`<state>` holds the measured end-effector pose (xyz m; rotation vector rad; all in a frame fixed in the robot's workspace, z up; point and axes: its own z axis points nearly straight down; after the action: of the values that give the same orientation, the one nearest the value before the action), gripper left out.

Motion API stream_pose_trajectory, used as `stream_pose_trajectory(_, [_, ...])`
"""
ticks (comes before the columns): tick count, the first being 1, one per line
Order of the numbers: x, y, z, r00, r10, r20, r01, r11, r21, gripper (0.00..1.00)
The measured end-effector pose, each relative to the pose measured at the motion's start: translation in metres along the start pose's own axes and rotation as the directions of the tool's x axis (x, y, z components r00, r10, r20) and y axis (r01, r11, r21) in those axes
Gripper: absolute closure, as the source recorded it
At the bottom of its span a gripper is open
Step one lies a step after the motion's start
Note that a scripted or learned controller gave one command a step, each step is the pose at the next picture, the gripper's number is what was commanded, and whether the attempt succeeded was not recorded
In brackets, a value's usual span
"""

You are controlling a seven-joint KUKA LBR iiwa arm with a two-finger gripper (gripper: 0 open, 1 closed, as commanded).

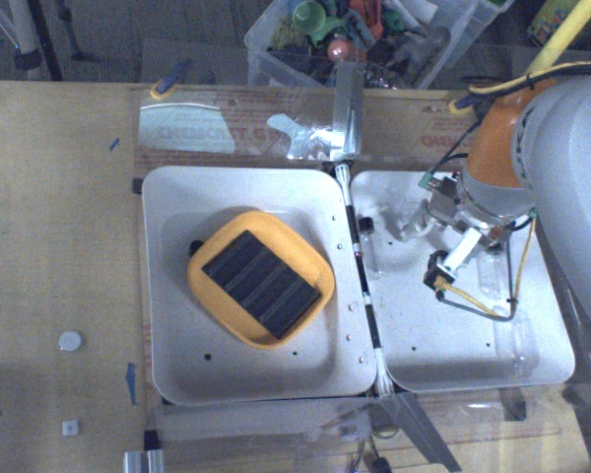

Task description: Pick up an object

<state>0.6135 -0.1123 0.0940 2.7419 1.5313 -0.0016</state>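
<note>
The yellow object (260,279) lay flat in the left bin (167,363), free to be taken. The end effector (438,239) hung over the right bin (532,363), well apart from it; its opening I could not tell.

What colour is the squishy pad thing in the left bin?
Yellow pad, dark ribbed panel on top, seen in the camera view.
</note>
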Motion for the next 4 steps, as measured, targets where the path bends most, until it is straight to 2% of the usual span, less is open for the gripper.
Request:
stream_pose_trajectory(1, [-0.060, -0.017, -0.065, 1.000, -0.018, -0.001, 0.018, 1.000, 0.003, 0.00])
stream_pose_trajectory(2, [-0.134, -0.023, -0.211, 0.999, 0.040, 0.000, -0.040, 0.999, 0.000, 0.00])
stream_pose_trajectory(3, [-0.090, 0.045, -0.160, 0.998, -0.060, 0.000, 0.060, 0.998, -0.002, 0.00])
stream_pose_trajectory(4, [-0.107, -0.008, -0.046, 1.000, -0.006, -0.001, 0.006, 1.000, 0.001, 0.00])
